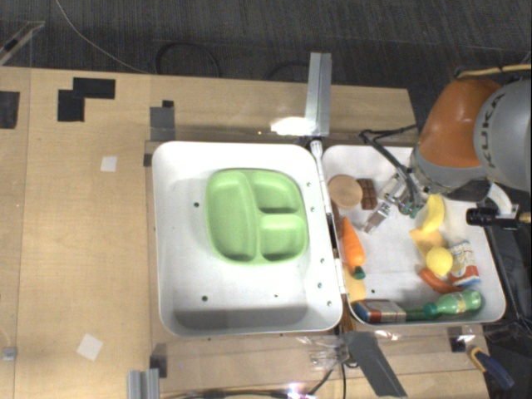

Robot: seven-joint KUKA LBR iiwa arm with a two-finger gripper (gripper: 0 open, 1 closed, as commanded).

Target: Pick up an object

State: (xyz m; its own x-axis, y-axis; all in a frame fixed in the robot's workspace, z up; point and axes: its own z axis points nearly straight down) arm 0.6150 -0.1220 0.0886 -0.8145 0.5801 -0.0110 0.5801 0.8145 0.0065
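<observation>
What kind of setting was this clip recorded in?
Probably a robotics lab bench for bin-picking trials: two shallow white bins on a wooden benchtop, a green divided plastic tray in the left bin, toy food like an orange plastic carrot in the right.

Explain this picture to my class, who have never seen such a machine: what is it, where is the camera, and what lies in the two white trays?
One camera looks down at a slant on a wooden bench. The grey machine with an orange band is a robot arm reaching in from the right. Its end effector hangs above the right bin, and nothing is visibly held in it. That bin holds toy food: a carrot, a banana, a lemon, a green bottle and a brown round block. The left bin holds a green divided plate.
</observation>
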